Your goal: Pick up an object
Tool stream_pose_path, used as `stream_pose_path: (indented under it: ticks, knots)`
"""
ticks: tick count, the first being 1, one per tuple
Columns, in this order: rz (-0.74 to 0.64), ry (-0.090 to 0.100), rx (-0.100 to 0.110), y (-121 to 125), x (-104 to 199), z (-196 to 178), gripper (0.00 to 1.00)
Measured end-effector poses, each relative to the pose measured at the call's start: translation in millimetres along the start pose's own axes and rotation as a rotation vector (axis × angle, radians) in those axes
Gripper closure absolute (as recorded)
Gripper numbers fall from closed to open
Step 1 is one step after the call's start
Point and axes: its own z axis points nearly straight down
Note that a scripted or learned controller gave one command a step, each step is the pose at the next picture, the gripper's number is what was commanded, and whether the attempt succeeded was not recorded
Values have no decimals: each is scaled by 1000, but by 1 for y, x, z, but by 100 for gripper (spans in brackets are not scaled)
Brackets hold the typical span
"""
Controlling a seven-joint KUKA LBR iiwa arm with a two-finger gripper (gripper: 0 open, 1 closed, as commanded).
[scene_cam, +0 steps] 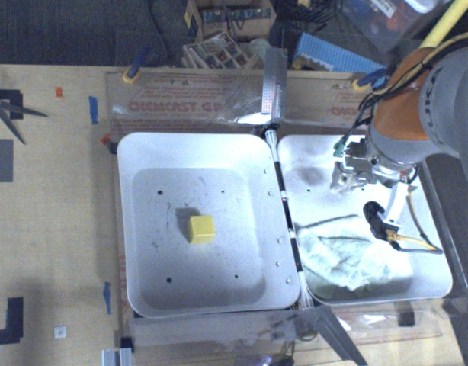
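A small yellow block (202,229) lies near the middle of the left bin (135,166). In the right bin (310,155) a crumpled pale green-white cloth (348,259) lies at the front, with a thin dark cord (325,222) just behind it. My gripper (347,180) hangs over the back of the right bin, pointing down, well above and behind the cloth. Nothing shows between its fingers. The grey arm with its orange band (405,105) comes in from the right.
A black and yellow cable piece (386,227) hangs off the wrist over the right bin. A metal divider (283,204) separates the two bins. Plastic sheeting and a metal bar (274,90) lie behind the bins. Wooden bench surface stretches to the left.
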Motion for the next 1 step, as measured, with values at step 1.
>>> stream_pose_path:
  ticks: [1]
  knots:
    - [330, 2, -5, 37, -13, 60, 100]
